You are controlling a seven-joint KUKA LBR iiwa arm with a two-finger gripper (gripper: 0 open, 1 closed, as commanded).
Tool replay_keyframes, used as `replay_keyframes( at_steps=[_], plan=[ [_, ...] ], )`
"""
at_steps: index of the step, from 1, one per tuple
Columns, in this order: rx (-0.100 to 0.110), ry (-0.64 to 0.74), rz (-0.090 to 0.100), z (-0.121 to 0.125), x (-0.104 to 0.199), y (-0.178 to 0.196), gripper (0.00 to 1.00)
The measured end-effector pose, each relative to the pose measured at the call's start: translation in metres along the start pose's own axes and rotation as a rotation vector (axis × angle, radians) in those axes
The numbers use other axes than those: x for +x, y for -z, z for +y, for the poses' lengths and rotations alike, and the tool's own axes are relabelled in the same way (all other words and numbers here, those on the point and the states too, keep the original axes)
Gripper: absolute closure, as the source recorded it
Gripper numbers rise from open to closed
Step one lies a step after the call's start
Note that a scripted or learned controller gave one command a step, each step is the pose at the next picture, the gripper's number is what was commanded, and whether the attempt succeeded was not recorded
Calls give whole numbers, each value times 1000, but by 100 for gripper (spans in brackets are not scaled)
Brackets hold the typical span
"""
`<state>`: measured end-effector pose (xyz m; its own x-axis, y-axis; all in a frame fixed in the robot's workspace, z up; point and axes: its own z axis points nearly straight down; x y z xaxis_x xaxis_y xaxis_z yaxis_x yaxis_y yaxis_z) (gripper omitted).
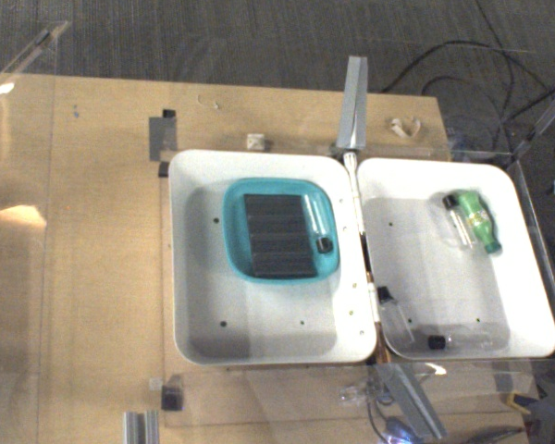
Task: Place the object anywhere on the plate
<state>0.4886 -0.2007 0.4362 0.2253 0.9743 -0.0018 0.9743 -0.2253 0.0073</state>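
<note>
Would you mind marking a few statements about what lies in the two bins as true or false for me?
1. The teal plate sits in the left bin. True.
2. A dark ridged block lies on the plate. True.
3. The green bottle lies on the plate. False: it lies in the right bin, near that bin's far right corner.
4. The green bottle stands upright. False: it lies on its side.
5. The two bins sit side by side on a wooden bench. True.
</note>
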Motion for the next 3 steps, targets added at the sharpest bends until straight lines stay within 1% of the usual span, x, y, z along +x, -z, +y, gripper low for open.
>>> replay_keyframes(
  at_steps=[3],
  plan=[
    [0,-298,1,-1,3,0,0]
  ],
)
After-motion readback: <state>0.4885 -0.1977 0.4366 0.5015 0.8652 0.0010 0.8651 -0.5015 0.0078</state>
